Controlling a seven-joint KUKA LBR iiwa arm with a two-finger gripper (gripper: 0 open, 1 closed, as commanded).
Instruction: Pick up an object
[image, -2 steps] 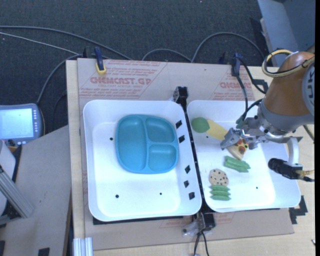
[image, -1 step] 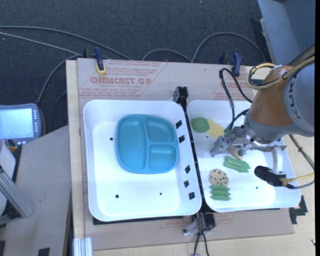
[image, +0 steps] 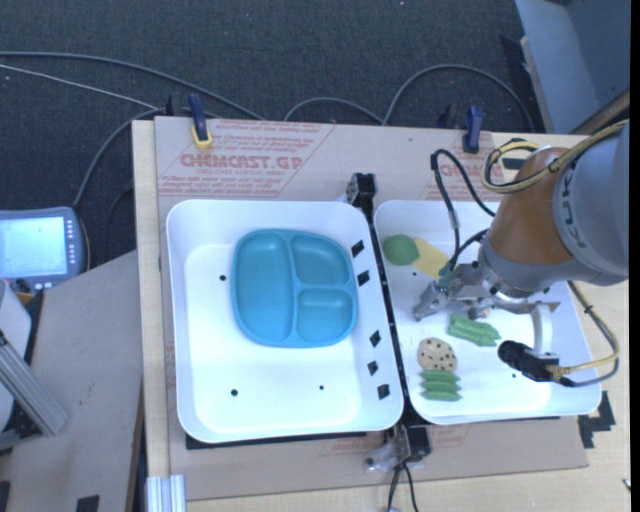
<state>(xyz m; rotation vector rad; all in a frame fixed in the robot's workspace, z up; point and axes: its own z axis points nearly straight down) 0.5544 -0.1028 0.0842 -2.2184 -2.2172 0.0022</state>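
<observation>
My gripper (image: 447, 296) hangs low over the right bin (image: 570, 400), near its middle. A green bean pod (image: 473, 331) lies just below and to the right of it. At the bin's back left, a round green piece (image: 399, 249) sits beside a yellow piece (image: 431, 260), just above the gripper. A speckled cookie (image: 436, 353) and a ridged green piece (image: 440, 385) lie toward the front of the bin. I see nothing held in the gripper.
The left bin (image: 200, 380) holds a blue divided plate (image: 295, 288). A black divider with clips (image: 372, 290) runs between the bins. The grey and orange arm (image: 560, 220) covers the right bin's back right. Cables cross the bench behind.
</observation>
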